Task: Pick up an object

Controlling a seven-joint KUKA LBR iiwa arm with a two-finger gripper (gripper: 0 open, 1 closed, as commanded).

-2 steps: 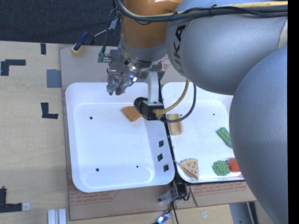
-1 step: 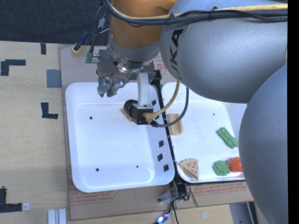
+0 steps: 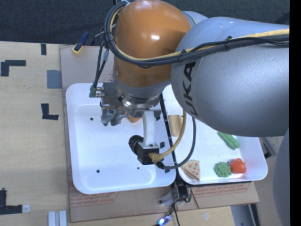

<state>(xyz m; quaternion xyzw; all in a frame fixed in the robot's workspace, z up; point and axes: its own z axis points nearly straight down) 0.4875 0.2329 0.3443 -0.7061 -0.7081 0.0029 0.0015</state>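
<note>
My gripper (image 3: 112,116) hangs low over the back part of the left white bin (image 3: 89,173), under the big orange wrist band (image 3: 146,36). A small orange object (image 3: 134,119) peeks out just right of the gripper, mostly hidden by the wrist. In the right bin (image 3: 256,173) lie a tan block (image 3: 175,124), a green pod (image 3: 229,140), a pizza-like wedge (image 3: 192,169), a green broccoli piece (image 3: 222,169) and a red piece (image 3: 238,165).
The grey arm covers most of the right bin's back half. A black unit (image 3: 145,152) with cables hangs from the wrist over the left bin's right side. Cardboard (image 3: 84,60) lies under both bins, on the wooden bench (image 3: 28,126).
</note>
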